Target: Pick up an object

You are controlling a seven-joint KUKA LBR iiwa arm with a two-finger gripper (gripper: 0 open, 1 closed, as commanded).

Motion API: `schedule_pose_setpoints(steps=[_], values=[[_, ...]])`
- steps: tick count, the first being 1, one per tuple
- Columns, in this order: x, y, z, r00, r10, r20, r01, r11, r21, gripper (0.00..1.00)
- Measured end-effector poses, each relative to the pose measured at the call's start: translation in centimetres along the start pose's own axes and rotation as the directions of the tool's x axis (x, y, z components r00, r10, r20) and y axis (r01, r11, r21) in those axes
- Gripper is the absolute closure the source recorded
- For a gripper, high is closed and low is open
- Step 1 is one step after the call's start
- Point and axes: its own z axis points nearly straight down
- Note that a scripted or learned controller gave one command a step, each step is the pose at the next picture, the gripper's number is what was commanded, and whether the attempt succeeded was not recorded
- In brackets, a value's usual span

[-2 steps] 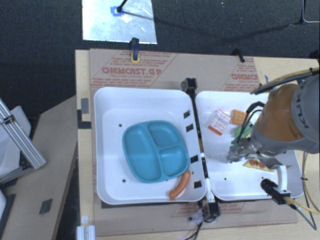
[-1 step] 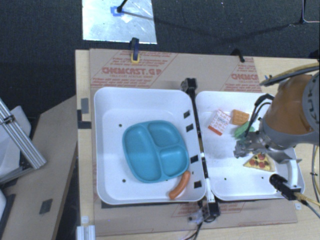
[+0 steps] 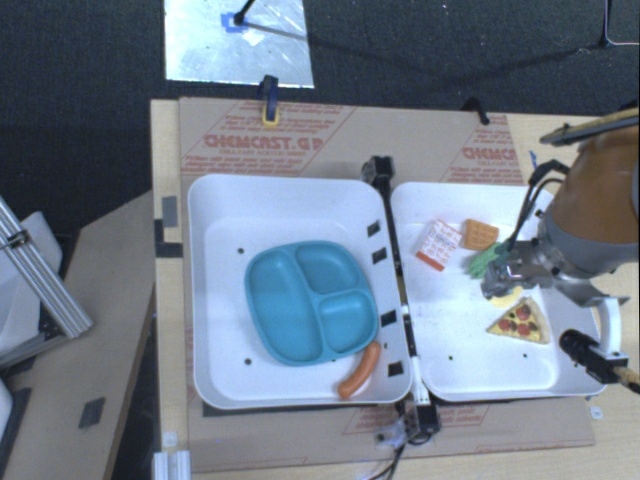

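Green toy point(image 3: 487, 261) just beside fingers point(image 3: 497, 284)

The arm point(image 3: 600, 203) runs off the right edge, so its upper part is cut away. The tool point(image 3: 503, 280) covers part of a green object point(image 3: 484, 261) and most of a yellow piece point(image 3: 508, 299) beneath it. Print on the small red-and-white packet point(image 3: 437, 243) is too small to read.

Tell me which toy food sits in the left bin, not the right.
The sausage. It lies beside the blue tray in the left bin; the pizza slice, cracker and packet are all in the right bin.
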Motion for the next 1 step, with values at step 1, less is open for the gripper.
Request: schedule_pose_setpoints(steps=[1], values=[[-0.02, 0.18, -2.74, 1.000, 0.001, 0.000, -0.001, 1.000, 0.003, 1.00]])
